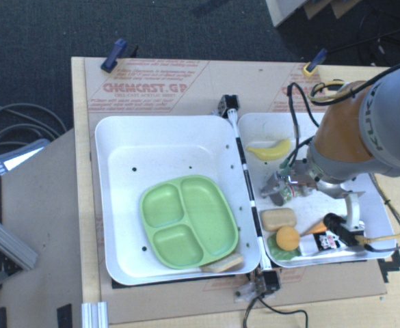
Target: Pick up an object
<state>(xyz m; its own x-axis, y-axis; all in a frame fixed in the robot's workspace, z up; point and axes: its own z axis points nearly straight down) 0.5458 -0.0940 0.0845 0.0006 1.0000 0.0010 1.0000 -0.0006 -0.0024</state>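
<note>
The pincer [276,190] hovers in the right bin [254,125] beside banana [269,149], sponge [279,219], orange [287,238].

Left bin [117,183] holds divided tray [188,221]; right bin [254,125] — banana [269,149], orange [287,238].

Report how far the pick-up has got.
Done: the arm has reached into the right bin, its hand low near the bin's middle. In hand: nothing visibly gripped. The banana, tan block and orange ball all lie on the bin floor. Left: grasping one object and lifting it.
</note>
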